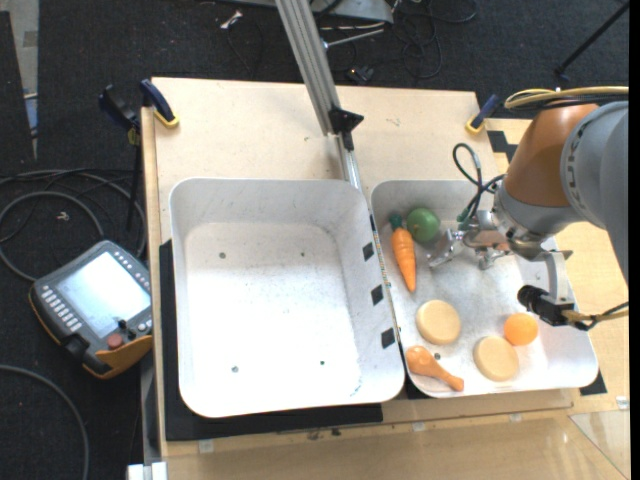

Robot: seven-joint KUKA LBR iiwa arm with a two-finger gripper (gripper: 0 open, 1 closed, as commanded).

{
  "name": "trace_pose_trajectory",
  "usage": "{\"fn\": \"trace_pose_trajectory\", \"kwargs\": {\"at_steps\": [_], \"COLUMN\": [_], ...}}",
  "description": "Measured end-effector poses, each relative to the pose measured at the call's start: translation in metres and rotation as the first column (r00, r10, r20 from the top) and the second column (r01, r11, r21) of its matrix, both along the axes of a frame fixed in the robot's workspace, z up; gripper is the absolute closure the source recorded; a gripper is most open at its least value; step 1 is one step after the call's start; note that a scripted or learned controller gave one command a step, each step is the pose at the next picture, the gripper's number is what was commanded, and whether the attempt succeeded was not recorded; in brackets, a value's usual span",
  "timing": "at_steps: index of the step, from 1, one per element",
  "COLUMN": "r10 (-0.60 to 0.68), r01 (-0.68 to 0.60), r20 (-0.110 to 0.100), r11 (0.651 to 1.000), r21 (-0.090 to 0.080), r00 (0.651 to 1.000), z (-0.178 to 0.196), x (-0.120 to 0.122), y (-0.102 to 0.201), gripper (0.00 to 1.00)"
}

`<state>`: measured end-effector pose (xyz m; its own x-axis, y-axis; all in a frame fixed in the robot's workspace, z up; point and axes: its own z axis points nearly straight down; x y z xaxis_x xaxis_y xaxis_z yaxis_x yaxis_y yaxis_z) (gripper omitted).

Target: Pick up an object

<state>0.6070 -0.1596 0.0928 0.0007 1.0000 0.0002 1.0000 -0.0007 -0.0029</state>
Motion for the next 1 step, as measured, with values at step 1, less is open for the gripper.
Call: {"fn": "trace_pose_trajectory", "kwargs": {"at_steps": [1], "r10": [-0.001], "r01": [0.001], "r20": [0.004], "r11": [1.0], "r21": [0.0], "r00": [1.0], "z": [0.0128], "x": [0.0012], "y": [-0.0003], "gripper": [1.0]}}
